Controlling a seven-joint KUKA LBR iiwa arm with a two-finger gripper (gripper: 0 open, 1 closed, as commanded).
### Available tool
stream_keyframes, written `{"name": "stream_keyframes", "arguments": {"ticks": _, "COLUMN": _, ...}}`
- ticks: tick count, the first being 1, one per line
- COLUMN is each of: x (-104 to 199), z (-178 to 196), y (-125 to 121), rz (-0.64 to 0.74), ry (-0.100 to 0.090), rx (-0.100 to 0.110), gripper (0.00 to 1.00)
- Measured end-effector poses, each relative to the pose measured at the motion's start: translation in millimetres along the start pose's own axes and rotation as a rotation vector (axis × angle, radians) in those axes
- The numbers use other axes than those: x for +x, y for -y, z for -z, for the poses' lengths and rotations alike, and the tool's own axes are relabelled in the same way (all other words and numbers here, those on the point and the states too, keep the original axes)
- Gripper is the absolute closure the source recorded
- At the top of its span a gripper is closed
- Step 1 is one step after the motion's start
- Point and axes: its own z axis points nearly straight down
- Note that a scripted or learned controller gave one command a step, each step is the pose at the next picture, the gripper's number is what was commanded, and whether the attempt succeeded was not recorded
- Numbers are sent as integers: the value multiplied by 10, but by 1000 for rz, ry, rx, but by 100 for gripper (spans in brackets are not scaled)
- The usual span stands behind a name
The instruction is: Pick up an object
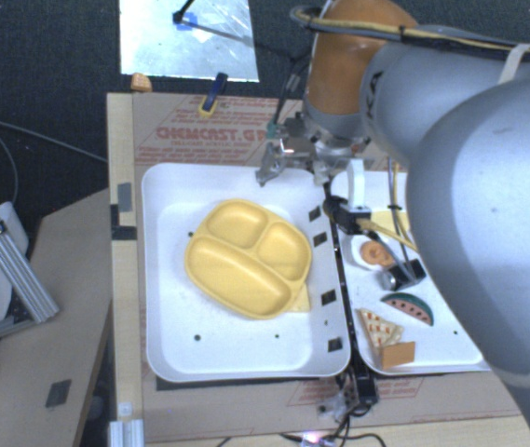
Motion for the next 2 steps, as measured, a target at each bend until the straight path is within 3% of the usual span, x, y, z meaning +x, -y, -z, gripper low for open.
{"name": "stream_keyframes", "arguments": {"ticks": 1, "x": 118, "z": 439, "y": 1307, "rz": -6, "ry": 1, "rx": 12, "gripper": 0}}
{"name": "stream_keyframes", "arguments": {"ticks": 2, "x": 603, "z": -1027, "y": 1334, "rz": -2, "ry": 5, "rx": -9, "gripper": 0}}
